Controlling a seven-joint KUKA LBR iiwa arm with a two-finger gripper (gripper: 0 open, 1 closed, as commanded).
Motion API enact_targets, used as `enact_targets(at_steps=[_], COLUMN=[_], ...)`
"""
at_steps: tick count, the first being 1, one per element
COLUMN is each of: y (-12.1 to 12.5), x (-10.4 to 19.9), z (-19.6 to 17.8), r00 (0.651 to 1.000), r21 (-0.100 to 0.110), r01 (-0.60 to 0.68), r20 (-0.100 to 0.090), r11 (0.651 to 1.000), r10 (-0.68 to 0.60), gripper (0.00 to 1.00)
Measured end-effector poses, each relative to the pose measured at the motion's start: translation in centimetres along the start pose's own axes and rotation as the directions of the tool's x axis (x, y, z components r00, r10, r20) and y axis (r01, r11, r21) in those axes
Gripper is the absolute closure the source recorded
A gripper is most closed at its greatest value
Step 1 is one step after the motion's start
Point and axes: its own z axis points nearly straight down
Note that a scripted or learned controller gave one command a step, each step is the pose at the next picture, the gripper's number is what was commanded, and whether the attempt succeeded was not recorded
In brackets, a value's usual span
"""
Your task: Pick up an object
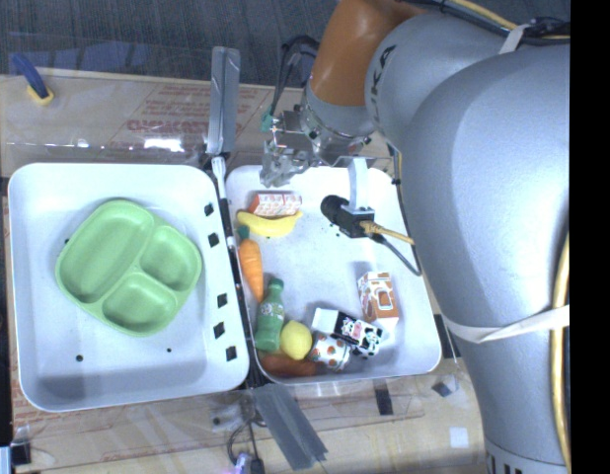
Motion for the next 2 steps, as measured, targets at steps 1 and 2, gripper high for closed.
enact_targets(at_steps=[1, 2], y=[-0.25, -0.24], x=[3.80, 3.95], z=[-2.98, -3.94], r00=[1.000, 1.000], r21=[0.001, 0.003], r01=[0.002, 0.011], r20=[0.000, 0.001], r11=[1.000, 1.000], r10=[-0.002, -0.011], gripper=[1.00, 1.00])
